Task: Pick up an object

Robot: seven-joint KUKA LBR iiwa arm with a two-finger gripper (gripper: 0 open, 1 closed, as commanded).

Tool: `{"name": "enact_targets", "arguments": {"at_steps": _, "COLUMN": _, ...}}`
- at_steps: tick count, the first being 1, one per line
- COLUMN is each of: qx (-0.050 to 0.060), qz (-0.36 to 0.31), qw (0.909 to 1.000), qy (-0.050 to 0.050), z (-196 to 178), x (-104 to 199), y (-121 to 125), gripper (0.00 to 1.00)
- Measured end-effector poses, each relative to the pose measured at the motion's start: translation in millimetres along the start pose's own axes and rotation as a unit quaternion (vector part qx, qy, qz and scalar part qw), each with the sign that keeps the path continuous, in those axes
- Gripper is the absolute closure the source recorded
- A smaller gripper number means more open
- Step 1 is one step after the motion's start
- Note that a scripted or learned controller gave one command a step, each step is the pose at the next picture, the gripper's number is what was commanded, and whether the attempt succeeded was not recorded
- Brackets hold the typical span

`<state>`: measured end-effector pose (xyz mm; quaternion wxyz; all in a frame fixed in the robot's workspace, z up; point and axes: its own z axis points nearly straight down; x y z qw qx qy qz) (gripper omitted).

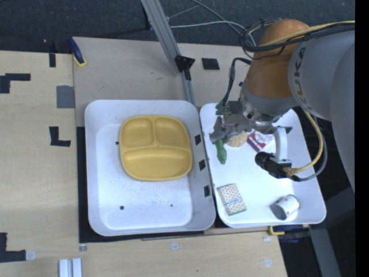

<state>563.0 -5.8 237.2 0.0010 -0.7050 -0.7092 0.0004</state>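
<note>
A green object point(221, 150), slim and upright in the picture, is seen in the right bin point(305, 209), hanging or lying just below the gripper point(223, 133) at that bin's left edge. Its upper end meets the underside of the gripper; whether it is clamped or merely overlapped cannot be told, and the gripper's state cannot be told either. Just to the right of the gripper, touching its body in the picture, a small tan rounded object point(237, 139) is seen. Further right of that, a red-and-white packet point(259, 141) lies partly under the wrist.

Right of and below the gripper, a black cylindrical part point(270, 163) with a yellow cable is seen over the bin floor. Well below the gripper, near the bin's front, a small patterned card-like packet point(231, 198) lies flat, and to its right a grey-and-white cup-like object point(285, 207) lies on its side near the front right corner.

To the left of the gripper, the left bin point(104, 195) holds a yellow divided plate point(155, 147), well apart from the gripper. The arm point(323, 68), grey with an orange band, is seen above and to the right of the gripper.
</note>
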Motion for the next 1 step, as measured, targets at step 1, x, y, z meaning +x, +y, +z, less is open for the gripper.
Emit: {"name": "enact_targets", "arguments": {"at_steps": 1, "qx": 0.000, "qz": -0.001, "qw": 1.0000, "qy": 0.000, "z": 8.0, "x": 58.4, "y": 24.6, "gripper": 1.00}}
